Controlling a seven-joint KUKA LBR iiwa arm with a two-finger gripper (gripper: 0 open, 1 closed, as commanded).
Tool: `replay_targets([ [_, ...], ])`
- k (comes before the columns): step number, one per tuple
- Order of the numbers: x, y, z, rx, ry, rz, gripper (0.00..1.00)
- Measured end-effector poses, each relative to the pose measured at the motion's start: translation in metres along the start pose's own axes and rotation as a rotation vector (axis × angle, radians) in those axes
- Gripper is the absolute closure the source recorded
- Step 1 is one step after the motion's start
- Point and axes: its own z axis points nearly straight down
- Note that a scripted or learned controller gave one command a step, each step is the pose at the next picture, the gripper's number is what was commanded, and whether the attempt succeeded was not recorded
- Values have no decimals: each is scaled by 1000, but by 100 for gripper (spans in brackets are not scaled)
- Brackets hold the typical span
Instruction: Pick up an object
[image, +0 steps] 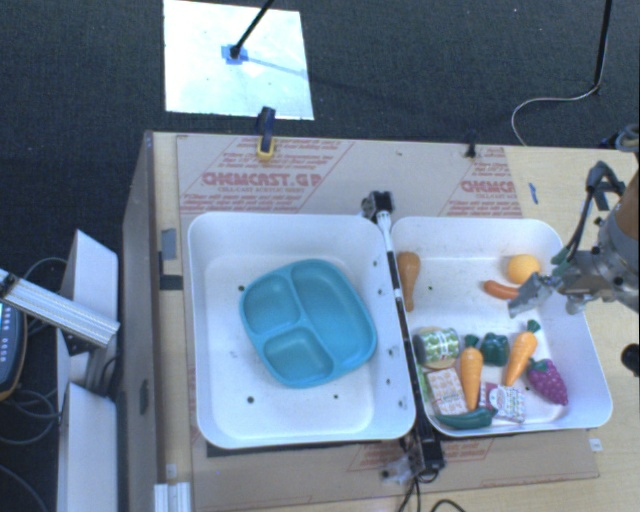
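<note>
My gripper (530, 296) hangs over the right bin (455, 240) near its right side, reaching in from the right. Just left of it lies a red-orange sausage-shaped toy (499, 290), and an orange ball (522, 268) sits just above that. Nothing shows between the gripper's tips. Below the gripper lie a carrot (520, 357), a dark green pepper (492, 348) and purple grapes (547, 381). Further left are a second carrot (471, 375), a green striped can (437, 345) and a tan pear-shaped piece (408, 268).
A blue divided plate (307, 322) lies in the left bin (215, 300). A green cucumber (465, 420) and small printed packets (447, 392) crowd the right bin's front edge. A clamp (379, 206) sits where the bins meet at the back.
</note>
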Motion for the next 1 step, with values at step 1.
replay_targets([
  [1,40,11,97,3,1,0,0],
])
